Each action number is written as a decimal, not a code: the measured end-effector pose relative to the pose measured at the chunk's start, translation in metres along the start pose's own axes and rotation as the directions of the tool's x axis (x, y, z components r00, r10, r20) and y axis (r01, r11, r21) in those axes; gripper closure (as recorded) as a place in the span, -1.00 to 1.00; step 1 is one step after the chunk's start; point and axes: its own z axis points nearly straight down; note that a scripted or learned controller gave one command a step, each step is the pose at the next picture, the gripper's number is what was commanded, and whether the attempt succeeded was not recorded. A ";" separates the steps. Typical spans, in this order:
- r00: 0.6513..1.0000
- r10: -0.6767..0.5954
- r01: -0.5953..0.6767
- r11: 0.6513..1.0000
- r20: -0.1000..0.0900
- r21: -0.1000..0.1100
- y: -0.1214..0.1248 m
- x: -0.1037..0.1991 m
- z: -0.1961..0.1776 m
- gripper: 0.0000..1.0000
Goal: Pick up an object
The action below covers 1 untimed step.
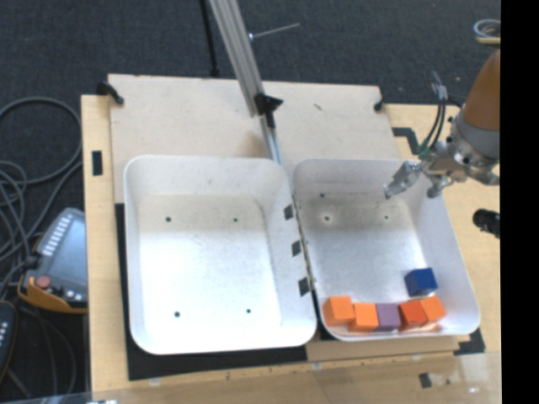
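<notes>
pincer: grey two-finger gripper (pixel 414 180) at the right bin's upper right rim, fingers spread apart, nothing between them
arm: grey wrist with orange band (pixel 482 99) above it, coming in from the right edge, hanging over the bin's right wall
task things: small cubes lying along the near wall of the right bin, well apart from the pincer
blue cube: small blue block (pixel 420 281) by the right wall, just behind the row
row, left to right: orange foam cube (pixel 339 310), second orange cube (pixel 365 315), purple cube (pixel 388 315), then a pair of orange cubes (pixel 422 310) touching each other
row spacing: blocks side by side, touching or nearly so
right bin: shallow white plastic tray (pixel 354 183), speckled floor
left bin: shallow white plastic tray (pixel 202 171), just beside the right one, a few dark dots on its floor
bench: pale wooden board (pixel 185 116) under both bins
pole: slanted aluminium profile (pixel 236 40) rising from between the bins
left floor: black cables (pixel 21 154) and a grey-and-orange handheld pendant (pixel 59 259) on dark carpet
</notes>
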 end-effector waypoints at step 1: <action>1.000 0.009 -0.009 1.000 -0.004 0.008 -0.072 0.004 0.104 -1.00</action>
